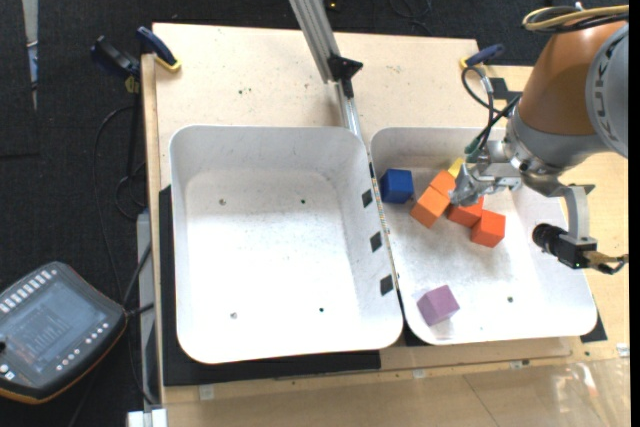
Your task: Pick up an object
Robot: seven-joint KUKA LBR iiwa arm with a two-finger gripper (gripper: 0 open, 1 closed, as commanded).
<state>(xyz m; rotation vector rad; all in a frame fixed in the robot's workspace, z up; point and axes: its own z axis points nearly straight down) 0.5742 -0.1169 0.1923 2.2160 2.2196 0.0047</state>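
Here, every place is given relative to the right bin [560, 315].

Arm: the grey arm [585, 100] with its orange band enters over the right bin's far right side and bends down into it.

Gripper: the gripper [468, 187] is low over the right bin's upper middle, just above the orange cluster; whether it is spread or pressed together, I cannot tell, since the wrist hides it.

Orange blocks: three orange blocks [432, 200] sit bunched and touching in the right bin's upper middle, one directly beneath the gripper; nothing shows them lifted.

Blue cube: the blue cube [397, 185] rests near the right bin's upper left wall, just beside the orange cluster.

Purple cube: the purple cube [438, 305] lies near the right bin's front edge, well apart from the others.

Left bin: the left bin [200, 155] abuts the right bin's left wall.

Pendant: a handheld pendant [50, 330] lies off the bench, far to the left of the right bin.
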